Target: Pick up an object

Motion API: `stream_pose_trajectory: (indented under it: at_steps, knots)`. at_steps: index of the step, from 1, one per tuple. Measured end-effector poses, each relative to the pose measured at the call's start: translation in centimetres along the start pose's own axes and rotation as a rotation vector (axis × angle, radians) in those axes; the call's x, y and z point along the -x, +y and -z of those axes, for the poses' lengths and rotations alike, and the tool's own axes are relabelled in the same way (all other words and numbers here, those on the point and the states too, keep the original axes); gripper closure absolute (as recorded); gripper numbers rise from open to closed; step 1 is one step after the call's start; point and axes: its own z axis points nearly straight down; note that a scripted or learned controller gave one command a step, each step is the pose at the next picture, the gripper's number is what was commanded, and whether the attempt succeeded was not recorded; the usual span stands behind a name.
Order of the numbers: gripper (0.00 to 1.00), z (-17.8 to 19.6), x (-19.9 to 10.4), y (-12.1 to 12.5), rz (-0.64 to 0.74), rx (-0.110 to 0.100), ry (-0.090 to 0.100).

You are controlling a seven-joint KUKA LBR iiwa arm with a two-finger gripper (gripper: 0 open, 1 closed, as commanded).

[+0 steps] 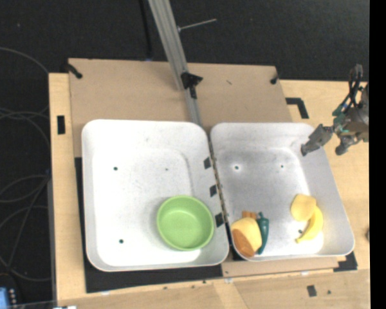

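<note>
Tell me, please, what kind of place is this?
Probably a robot lab grasping bench: two white bins hold a green bowl and a banana, with the end effector at the right bin's edge.

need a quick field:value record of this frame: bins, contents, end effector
left bin: green bowl, upright, near the front right corner
right bin: banana with a yellow piece beside it, front right; orange cup-like object on its side against a teal item, front left
end effector: open, over the right bin's back right corner, holding nothing
bench: tan board under both bins
</note>
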Motion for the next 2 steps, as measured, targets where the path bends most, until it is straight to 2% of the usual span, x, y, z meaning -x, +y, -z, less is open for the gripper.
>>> stream_pose_trajectory:
  at_steps: [1,2]
  knots:
    - [0.0,0.0,0.0,0.0,0.0,0.0,0.0]
    - [0.0,-5.9,0.1,-0.3,-0.004,-0.001,-0.002]
